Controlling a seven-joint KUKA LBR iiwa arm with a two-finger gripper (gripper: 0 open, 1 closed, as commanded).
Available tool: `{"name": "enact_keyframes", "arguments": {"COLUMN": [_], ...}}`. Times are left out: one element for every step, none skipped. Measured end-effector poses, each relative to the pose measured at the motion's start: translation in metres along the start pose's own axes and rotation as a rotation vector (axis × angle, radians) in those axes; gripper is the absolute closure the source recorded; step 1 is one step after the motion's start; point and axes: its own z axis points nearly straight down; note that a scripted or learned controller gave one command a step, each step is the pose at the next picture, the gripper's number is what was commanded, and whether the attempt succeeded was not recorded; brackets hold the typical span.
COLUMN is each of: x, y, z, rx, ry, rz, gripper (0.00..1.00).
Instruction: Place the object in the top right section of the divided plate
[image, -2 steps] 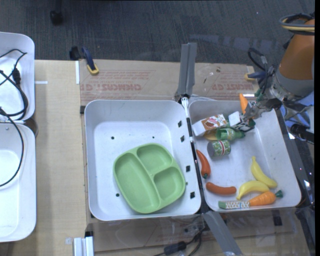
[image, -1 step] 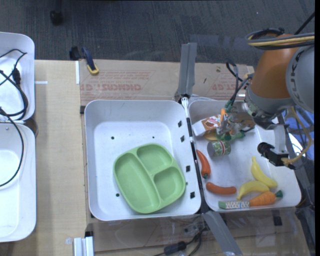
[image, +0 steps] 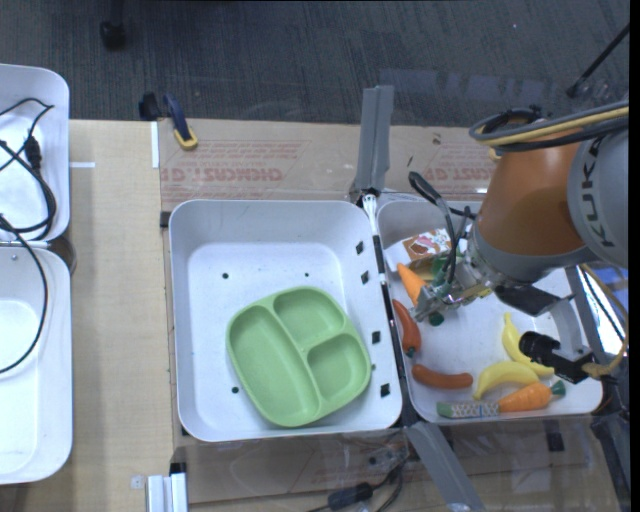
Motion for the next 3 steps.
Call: {"name": "enact_keyframes", "arguments": {"x": [0.052, 0.114, 0.114], "y": [-0.024, 0.000, 0.000], "z": [0.000, 0.000, 0.000], "rx": [0.001, -0.001, -0.001], "ry": [0.000, -0.001, -0.001], "rz": [0.031, -0.544, -0.543], "gripper": [1.00, 1.00, 0.00]}}
